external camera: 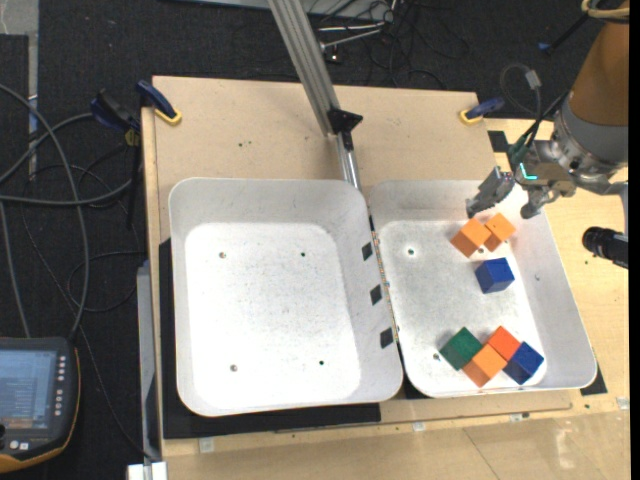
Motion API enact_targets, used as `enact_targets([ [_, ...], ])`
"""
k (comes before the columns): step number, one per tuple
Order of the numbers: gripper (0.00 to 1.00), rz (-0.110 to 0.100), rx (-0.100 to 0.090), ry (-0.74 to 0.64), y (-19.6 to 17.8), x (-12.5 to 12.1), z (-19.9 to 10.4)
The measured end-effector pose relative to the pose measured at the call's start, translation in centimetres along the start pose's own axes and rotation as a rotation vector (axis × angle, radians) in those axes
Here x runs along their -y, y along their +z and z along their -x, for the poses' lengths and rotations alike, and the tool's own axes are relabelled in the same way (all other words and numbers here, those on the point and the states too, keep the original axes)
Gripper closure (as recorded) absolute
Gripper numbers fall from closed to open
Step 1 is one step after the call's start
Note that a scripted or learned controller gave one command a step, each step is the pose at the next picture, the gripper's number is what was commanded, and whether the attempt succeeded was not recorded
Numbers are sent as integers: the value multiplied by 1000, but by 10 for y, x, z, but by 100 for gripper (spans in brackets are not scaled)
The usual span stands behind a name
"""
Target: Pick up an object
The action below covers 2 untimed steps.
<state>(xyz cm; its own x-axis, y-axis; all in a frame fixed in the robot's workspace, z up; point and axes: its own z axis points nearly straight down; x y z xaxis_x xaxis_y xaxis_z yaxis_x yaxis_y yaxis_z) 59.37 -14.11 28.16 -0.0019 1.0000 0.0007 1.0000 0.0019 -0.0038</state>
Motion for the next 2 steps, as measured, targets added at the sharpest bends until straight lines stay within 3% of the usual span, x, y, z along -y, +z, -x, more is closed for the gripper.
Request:
enact_targets([
  [1,0,3,1,0,-2,-1,0],
  [2,0,-1,1,3,46,5,7],
])
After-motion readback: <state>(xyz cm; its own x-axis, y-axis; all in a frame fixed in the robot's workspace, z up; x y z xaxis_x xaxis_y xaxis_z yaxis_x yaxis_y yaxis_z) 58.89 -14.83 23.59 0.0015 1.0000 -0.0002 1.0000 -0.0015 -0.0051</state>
